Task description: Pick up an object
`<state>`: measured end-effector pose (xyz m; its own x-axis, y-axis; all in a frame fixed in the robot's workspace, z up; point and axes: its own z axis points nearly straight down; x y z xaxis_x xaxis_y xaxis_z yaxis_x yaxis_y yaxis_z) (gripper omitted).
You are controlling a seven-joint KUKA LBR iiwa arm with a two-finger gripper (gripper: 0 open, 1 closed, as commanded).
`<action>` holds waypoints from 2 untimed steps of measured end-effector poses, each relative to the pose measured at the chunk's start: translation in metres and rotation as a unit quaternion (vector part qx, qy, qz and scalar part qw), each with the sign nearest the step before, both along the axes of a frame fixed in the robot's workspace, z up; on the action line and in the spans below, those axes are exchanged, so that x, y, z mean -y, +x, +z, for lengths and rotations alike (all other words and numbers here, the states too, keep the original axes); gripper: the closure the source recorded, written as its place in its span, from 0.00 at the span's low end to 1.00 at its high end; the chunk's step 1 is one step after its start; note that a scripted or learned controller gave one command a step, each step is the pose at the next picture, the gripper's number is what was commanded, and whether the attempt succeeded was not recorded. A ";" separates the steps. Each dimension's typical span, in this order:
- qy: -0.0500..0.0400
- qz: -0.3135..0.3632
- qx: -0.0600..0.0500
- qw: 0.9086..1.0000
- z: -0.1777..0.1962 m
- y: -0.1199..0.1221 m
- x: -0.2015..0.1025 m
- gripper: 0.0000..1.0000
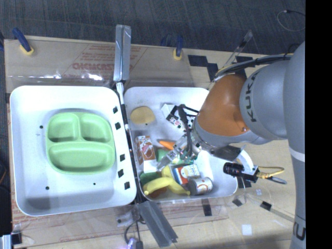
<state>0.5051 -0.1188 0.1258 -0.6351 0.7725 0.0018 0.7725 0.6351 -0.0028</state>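
Hovering over the cluttered right bin [207,93]: hand [182,148] low among small items, its state impossible to tell.

Camera view: banana [165,185] lies at the bin's near edge, beside a small can [201,185] and just below the hand; an orange carrot-like piece [167,144] sits near the hand. Judged light, soft, curved, easily bruised; best taken across its middle. Left bin [21,139] carries a green divided tray [80,141].

You've got a tan surface [62,56] with red print, blue clamps [23,41] on its far edge. Two white bins sit on it side by side: left bin [21,139], right bin [155,95], touching at a metal divider [122,51].
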 end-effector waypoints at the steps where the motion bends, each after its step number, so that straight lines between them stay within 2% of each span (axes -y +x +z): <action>1: -0.001 0.002 0.000 1.000 0.009 0.001 0.000 1.00; 2: 0.000 0.119 0.003 0.993 0.139 0.004 -0.055 1.00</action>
